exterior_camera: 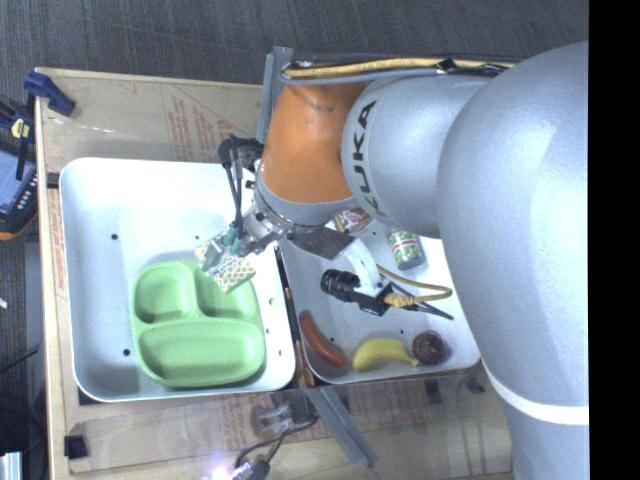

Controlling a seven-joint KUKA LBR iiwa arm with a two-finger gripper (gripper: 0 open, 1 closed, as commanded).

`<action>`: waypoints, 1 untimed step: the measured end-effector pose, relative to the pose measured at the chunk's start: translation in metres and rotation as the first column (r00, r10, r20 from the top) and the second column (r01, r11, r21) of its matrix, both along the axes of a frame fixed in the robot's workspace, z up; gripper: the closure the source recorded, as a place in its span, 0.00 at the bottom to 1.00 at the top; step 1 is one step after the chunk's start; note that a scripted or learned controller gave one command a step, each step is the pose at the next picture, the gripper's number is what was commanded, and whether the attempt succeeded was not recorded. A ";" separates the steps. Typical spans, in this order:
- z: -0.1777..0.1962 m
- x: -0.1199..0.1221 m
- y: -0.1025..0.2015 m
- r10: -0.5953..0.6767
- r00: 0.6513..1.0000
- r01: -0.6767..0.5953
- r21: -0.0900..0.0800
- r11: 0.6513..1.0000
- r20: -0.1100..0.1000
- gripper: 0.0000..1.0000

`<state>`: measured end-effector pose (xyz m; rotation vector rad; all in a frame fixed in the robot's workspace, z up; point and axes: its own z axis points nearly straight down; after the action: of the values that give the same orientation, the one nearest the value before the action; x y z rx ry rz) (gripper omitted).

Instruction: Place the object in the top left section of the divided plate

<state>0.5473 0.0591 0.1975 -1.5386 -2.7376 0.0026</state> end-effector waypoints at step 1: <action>-0.052 -0.028 0.084 0.254 0.967 -0.254 0.001 0.967 -0.005 1.00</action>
<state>0.5190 0.1432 0.1451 -1.1739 -2.9083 0.0061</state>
